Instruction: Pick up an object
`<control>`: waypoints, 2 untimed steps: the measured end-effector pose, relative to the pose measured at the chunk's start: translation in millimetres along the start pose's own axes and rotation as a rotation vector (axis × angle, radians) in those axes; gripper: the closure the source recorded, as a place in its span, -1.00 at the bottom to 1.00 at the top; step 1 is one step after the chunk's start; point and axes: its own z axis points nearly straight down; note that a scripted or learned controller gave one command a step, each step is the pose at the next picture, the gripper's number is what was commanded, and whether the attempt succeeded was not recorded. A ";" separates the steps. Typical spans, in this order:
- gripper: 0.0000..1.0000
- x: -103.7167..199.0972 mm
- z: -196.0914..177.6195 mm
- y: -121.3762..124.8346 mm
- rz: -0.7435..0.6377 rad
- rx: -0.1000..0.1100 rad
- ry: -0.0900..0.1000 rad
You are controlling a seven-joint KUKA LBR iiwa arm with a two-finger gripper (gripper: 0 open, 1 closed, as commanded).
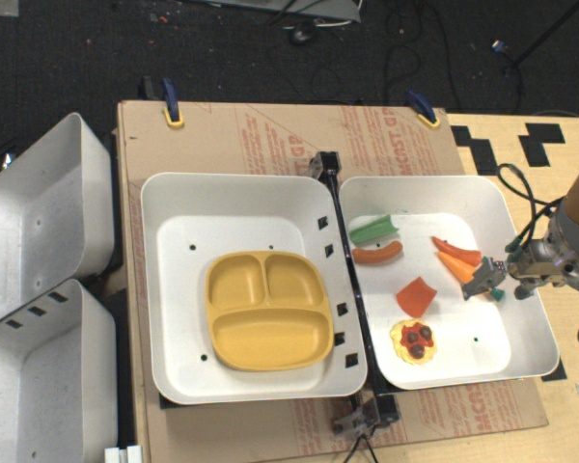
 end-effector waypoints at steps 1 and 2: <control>-1.00 0.5 -5.8 2.8 -0.004 -0.012 -0.003; -1.00 0.2 37.2 2.1 -0.001 -0.008 -0.002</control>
